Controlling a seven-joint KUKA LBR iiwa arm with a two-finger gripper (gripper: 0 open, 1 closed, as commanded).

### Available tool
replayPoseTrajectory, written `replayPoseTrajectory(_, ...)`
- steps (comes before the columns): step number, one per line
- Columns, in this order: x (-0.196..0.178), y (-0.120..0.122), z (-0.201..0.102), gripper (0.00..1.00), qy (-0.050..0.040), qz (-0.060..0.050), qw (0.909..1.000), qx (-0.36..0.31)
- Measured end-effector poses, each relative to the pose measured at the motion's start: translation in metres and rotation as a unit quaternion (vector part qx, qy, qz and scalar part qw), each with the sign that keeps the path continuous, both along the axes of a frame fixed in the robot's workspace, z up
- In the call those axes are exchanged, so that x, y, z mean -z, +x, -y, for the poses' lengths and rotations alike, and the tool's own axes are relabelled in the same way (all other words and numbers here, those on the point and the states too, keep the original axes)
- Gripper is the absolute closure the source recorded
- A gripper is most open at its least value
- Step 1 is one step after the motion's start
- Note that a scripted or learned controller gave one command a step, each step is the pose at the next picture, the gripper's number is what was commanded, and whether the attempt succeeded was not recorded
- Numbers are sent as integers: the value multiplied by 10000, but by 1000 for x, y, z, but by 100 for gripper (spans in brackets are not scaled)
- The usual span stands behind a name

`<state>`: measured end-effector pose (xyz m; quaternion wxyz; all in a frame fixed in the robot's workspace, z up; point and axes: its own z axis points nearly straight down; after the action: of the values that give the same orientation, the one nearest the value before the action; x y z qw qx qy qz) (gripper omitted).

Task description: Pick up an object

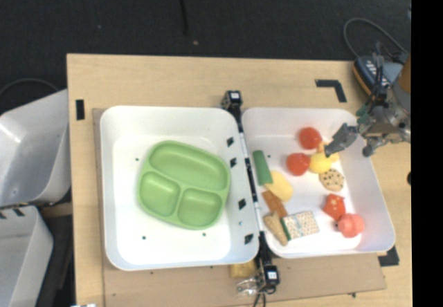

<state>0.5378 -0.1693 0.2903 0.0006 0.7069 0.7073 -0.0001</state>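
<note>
The gripper (348, 141) was pictured low over the right bin (374, 191), reaching in from 3 o'clock, with 1 dark finger (340, 140) angled down toward a small yellow object (322, 160) near the bin's centre. Whether the jaws were parted or closed could not be told, and nothing could be seen held between them. The approach step was judged to be in hand, with no grasp yet made. Around the yellow object, 2 red balls (310, 137) were seen at 12 and 9 o'clock, the latter just beside it, and a spotted cookie (332, 179) lay just beside it at 5 o'clock. Further toys were scattered toward 7 o'clock, among them a green stick (262, 166) along the bin's left wall and a printed card (300, 224). In the left bin (118, 229) a green divided plate (183, 184) was seen. The next move was judged to call for a careful descent over 1 object, its neighbours being avoided
</note>
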Motion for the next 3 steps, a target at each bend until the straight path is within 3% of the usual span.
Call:
replayPoseTrajectory(1,67,73,-33,0,-3,11,10000,-27)
replayPoseTrajectory(2,178,88,24,0,-25,41,10000,8)
replayPoseTrajectory(3,190,73,-31,0,2,-9,10000,-14)
